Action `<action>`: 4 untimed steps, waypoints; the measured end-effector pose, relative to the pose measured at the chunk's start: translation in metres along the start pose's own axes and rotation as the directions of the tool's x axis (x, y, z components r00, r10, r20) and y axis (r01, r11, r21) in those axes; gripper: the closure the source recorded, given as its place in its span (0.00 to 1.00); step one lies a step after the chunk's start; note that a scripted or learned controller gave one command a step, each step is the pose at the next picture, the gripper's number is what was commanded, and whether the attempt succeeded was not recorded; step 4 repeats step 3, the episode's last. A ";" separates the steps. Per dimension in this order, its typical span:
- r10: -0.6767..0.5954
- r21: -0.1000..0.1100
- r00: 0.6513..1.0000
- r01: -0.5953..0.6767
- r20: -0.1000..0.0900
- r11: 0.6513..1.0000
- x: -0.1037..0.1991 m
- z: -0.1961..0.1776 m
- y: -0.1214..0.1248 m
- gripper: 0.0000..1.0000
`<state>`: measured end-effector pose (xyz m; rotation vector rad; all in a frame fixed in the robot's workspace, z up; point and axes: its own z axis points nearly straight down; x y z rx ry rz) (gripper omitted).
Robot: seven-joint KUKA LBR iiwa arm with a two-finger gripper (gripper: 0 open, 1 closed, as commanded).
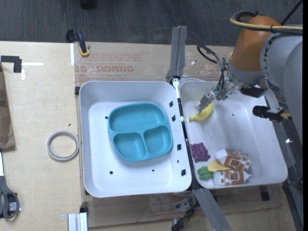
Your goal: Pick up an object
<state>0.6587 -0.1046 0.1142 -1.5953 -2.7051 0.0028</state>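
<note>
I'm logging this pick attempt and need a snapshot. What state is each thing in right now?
Claw: low in the right bin, at the banana's upper end; grip cannot be told.
Banana: lying on the right bin floor, by its left wall.
Purple grapes: resting on the floor, untouched.
Carton: lying on its side in the near corner.
Blue divided tray: flat in the left bin, right side up.

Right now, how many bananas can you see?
1. The banana lies in the right bin, near its back left corner, just under the gripper. Others could be hidden under the arm.
</note>
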 end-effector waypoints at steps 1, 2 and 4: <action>0.009 0.000 1.000 -0.009 0.000 1.000 0.000 0.024 -0.008 0.00; 0.007 0.001 1.000 -0.007 0.001 1.000 -0.001 0.017 -0.008 1.00; 0.084 -0.002 0.996 -0.084 0.001 0.996 0.039 -0.077 0.023 1.00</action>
